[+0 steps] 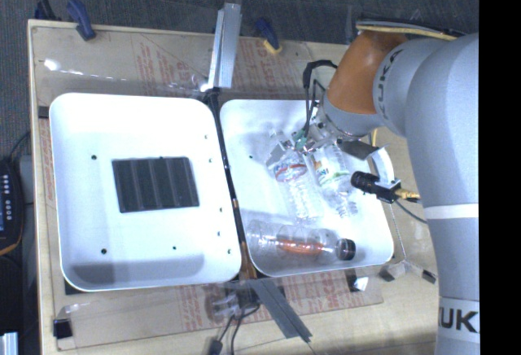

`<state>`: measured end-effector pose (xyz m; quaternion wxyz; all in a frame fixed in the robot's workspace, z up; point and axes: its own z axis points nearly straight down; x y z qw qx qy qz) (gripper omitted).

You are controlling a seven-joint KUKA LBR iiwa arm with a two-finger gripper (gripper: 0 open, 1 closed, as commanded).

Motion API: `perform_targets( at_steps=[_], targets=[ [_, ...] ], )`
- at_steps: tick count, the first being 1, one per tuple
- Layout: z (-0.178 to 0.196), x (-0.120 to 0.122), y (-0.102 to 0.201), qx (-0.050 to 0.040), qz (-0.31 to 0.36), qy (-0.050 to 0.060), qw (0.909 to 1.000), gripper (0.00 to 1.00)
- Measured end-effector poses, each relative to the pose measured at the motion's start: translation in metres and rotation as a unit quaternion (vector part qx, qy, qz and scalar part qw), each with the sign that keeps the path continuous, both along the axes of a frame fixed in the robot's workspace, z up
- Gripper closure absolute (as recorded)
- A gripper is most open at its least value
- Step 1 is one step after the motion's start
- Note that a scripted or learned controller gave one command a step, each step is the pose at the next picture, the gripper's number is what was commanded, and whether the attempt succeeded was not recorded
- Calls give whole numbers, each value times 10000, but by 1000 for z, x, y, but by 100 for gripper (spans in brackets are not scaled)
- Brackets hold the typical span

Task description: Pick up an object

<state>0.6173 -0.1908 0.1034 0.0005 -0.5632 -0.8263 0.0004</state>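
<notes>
Lying in the right bin, three clear plastic bottles are seen: two near the middle beneath the gripper, and one with a dark cap along the near wall. They are judged light, empty, slippery and easily crushed; a grip across the mid-body is advised. Whether the jaws are released or clenched cannot be told, and nothing is seen to be held.

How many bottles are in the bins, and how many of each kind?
Clear bottles with a red-and-white label: 1
Clear bottles with a green-and-white label: 1
Clear bottles lying on their side with a black cap and something orange inside: 1
Total: 3 bottles, all in the right bin.
</notes>
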Motion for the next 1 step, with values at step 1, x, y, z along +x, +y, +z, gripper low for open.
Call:
perform_targets(
  at_steps=[1],
  targets=[
    [82,35,21,1,19,-12,10000,100]
  ],
)
